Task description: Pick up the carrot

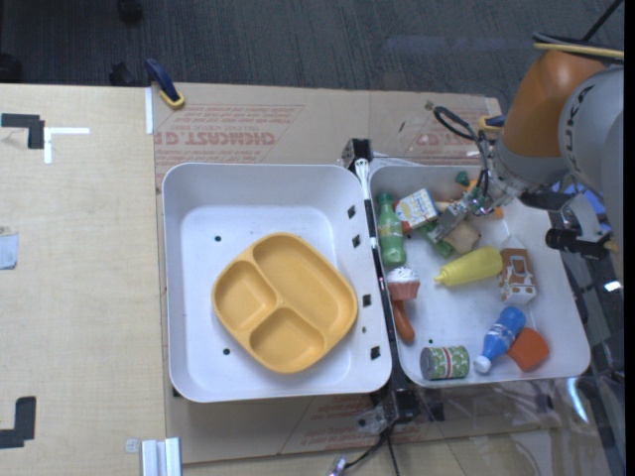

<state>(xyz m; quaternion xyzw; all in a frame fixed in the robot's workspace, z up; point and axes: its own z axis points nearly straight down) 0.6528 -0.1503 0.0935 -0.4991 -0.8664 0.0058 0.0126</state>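
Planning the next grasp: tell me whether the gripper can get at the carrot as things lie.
Probably, but tightly. The carrot lies against the right bin's left wall, its top end under the cupcake. Its lower end is bare from above; the gripper hovers over the bin's far side.

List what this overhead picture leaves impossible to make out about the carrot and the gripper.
- Carrot: camera view; its upper end is hidden under the cupcake toy, so its full length is unclear.
- Gripper: camera view; too small and lost among clutter near the top of the right bin; whether it touches anything is unclear.
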